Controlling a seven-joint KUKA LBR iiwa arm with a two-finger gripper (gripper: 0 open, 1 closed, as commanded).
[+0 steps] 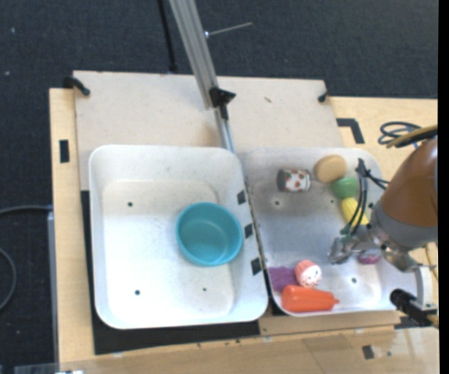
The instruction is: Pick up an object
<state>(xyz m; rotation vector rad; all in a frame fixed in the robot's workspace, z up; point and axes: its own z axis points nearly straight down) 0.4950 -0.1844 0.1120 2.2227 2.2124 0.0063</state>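
My gripper (348, 249) hangs low over the right bin (287, 223), near its right side, under the orange-banded wrist. A purple piece (369, 259) shows just right of the fingertips. Nothing is visibly held between the fingers. A yellow object (350, 209) and a green one (345, 187) lie just behind the gripper, with a tan ball (330, 167) further back. A small white-and-red can (294, 180) lies at the bin's back. At the front lie an orange carrot (309, 298), a white-and-red figure (308, 272) and a purple scrap (281, 275).
A blue bowl (210, 234) sits in the left bin (131, 232), toward its right side. A metal pole (197, 49) slants up from the back between the bins. Cables run along the arm at the right.
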